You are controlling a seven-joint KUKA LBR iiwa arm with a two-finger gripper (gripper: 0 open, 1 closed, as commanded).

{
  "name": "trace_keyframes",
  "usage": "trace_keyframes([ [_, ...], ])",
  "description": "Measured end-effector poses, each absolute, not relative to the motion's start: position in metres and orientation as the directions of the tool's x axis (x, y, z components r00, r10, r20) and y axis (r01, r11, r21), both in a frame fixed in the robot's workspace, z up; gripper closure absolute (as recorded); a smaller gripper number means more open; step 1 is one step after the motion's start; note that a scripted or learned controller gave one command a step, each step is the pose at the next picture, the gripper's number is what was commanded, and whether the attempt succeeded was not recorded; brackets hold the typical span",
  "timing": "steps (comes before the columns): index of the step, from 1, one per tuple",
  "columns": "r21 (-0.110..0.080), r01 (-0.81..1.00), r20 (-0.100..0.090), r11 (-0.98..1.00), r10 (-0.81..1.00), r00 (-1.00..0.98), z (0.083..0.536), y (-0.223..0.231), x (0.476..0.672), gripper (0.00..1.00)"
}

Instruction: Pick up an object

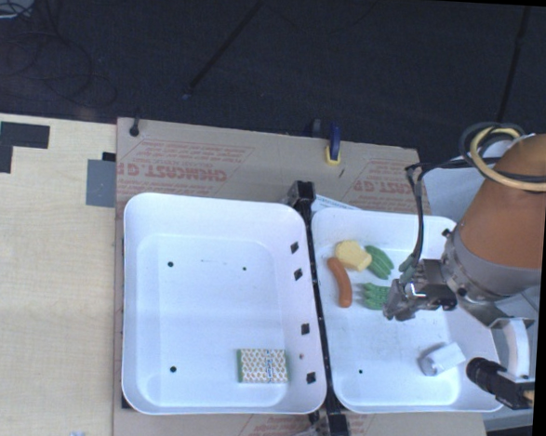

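In the right bin (372, 396), gripper (399, 303) hovers beside green toy pieces (374, 295); finger state unclear, possibly nothing held. Best approach: center over one piece, descend straight, avoid nudging the orange sausage (342, 282).

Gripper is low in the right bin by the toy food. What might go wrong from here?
The gripper sits beside the lower green plastic vegetable, which lies close to the orange sausage-shaped toy and yellow toy piece. A grasp may catch two items or push them apart. The grey block lies near the arm's sweep.
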State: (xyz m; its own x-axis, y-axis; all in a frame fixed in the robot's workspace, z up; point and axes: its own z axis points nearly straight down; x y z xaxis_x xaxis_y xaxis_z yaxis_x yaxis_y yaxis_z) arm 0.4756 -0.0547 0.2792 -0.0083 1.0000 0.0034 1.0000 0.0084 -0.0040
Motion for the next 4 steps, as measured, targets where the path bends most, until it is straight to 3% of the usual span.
trace_keyframes([
  [1,-0.007,1.000,0.001,-0.005,1.000,0.005,0.247,-0.119,0.475,1.00],
  [2,-0.002,1.000,-0.004,-0.008,1.000,0.008,0.230,-0.219,0.480,1.00],
  [3,0.002,1.000,0.002,0.007,1.000,-0.007,0.282,-0.146,0.477,1.00],
  [4,0.000,1.000,0.002,0.007,1.000,-0.007,0.295,-0.088,0.484,1.00],
])
